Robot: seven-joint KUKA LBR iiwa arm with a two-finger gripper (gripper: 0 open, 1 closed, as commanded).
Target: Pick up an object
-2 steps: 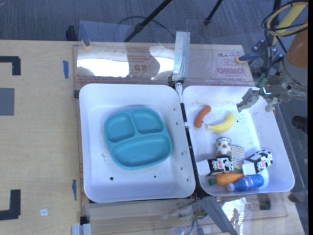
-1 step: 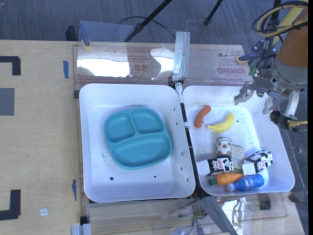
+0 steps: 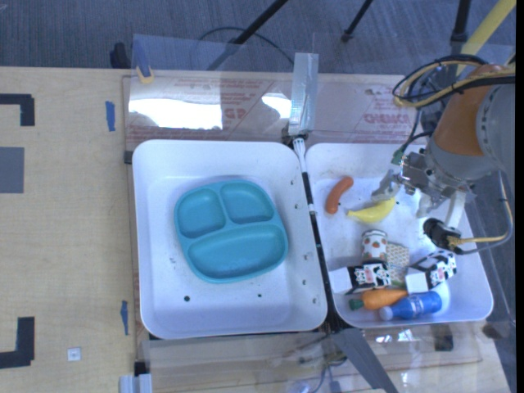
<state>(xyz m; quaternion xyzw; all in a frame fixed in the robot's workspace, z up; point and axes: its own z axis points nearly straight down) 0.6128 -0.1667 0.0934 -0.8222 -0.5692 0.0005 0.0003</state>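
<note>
Nearest the camera, along the right bin's (image 3: 483, 301) front wall, a blue bottle (image 3: 415, 305) lies on its side, its long axis running left to right, with a carrot (image 3: 378, 299) just beside it on the left. Behind them sit a black-and-white cow-patterned box (image 3: 370, 276), a second cow-patterned piece (image 3: 442, 263), a small cup (image 3: 374, 242) and a tan mesh item (image 3: 396, 256). Farther back, a banana (image 3: 373, 212) lies with its long axis nearly left to right, tips curving up, and a sausage (image 3: 337, 194) points diagonally from lower left to upper right. The hand (image 3: 391, 188) sits over the banana's right end, the arm (image 3: 467, 129) reaching in from the right and tilted down; whether the hand is released or clenched cannot be told. In the left bin (image 3: 155, 219) rests a blue divided plate (image 3: 232, 229). Both bins stand on the desk (image 3: 57, 219).
</note>
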